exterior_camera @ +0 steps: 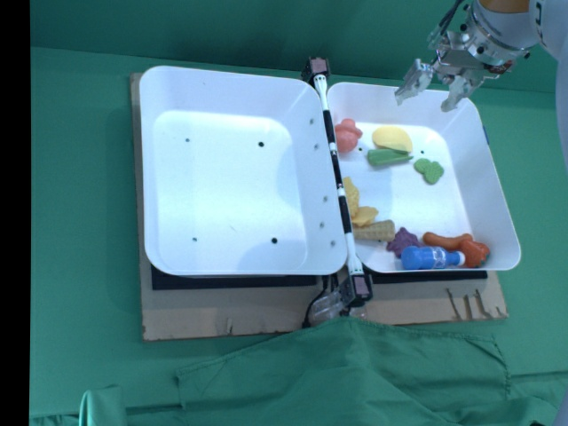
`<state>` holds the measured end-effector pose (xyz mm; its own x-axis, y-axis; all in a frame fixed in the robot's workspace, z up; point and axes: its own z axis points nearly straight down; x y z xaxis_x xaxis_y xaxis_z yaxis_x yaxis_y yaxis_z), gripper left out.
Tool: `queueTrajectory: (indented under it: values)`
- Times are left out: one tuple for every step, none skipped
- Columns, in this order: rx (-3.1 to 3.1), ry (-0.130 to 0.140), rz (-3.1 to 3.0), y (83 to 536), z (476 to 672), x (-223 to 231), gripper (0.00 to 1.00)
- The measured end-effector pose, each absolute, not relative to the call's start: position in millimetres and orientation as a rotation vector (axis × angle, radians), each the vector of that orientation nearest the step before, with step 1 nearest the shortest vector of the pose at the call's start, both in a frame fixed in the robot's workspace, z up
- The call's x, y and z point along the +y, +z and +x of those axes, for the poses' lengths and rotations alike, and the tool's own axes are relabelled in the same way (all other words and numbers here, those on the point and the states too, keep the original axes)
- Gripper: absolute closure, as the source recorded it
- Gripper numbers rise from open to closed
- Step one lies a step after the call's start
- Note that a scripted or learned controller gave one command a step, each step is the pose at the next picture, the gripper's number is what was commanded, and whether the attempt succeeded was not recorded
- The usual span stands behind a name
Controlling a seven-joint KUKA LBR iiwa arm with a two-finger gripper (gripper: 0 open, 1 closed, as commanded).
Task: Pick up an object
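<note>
The toys lie in the right bin (497, 211). A blue bottle (431, 257) rests near the front wall, touching an orange toy (458, 243) and just beside a small purple toy (405, 239). A cone-shaped toy (375, 230) and some yellow pieces (357, 204) sit close to the left wall. Farther back are a red toy (347, 134), a yellow toy (391, 138), a green pod (388, 157) touching it, and a green leafy toy (429, 169). The middle of this bin's floor is bare, so there is open room there.

The gripper (435, 85) hangs over the back edge of the right bin, above the toys and apart from them. Its two fingers are spread wide with nothing between them. The arm is cut off at the top right corner.

The left bin (160, 105) has a bare white floor with a few dark dots. A black and white bar (335, 171) runs between the two bins. Both bins sit on brown cardboard (231, 322). A green cloth (355, 375) covers the front edge. Something shiny, maybe a clamp, pokes out where the bar meets the cloth, but it is hard to make out.
</note>
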<state>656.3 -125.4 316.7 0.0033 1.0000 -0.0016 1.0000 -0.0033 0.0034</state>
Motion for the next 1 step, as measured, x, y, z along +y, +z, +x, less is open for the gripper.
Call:
queueTrajectory:
  values:
    - [2.209, 0.013, 2.214, 426.9, 644.4, -126.9, 0.0]
